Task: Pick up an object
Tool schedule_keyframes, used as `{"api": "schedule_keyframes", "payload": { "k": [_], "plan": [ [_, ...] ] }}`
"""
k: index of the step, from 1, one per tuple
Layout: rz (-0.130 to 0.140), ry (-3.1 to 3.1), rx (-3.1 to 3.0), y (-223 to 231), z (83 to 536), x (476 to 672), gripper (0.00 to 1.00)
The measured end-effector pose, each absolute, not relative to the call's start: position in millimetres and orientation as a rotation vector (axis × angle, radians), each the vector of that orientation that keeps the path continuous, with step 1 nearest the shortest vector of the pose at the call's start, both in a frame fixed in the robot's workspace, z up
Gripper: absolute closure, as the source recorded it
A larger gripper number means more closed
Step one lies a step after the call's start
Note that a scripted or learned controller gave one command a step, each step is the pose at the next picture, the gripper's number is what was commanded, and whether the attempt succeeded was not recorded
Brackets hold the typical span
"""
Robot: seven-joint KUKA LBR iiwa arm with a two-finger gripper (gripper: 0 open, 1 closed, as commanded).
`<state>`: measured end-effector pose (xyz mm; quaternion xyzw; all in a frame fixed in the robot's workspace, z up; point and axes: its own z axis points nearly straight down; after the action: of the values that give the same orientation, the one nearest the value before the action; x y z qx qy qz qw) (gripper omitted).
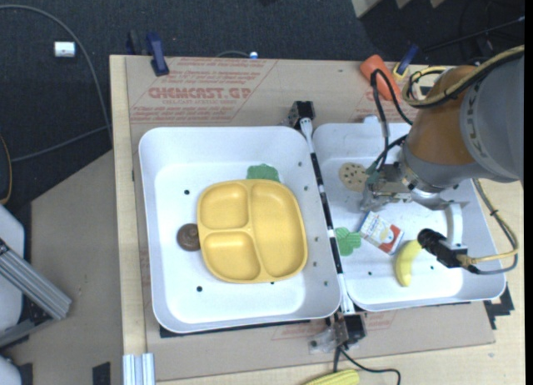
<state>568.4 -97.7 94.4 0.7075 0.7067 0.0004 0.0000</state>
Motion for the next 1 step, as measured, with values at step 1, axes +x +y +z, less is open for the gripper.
{"api": "schedule_keyframes", "payload": {
  "k": [1],
  "plan": [
    [0.001,2.221,2.223,-97.7,94.2,568.3,0.00]
  ]
}}
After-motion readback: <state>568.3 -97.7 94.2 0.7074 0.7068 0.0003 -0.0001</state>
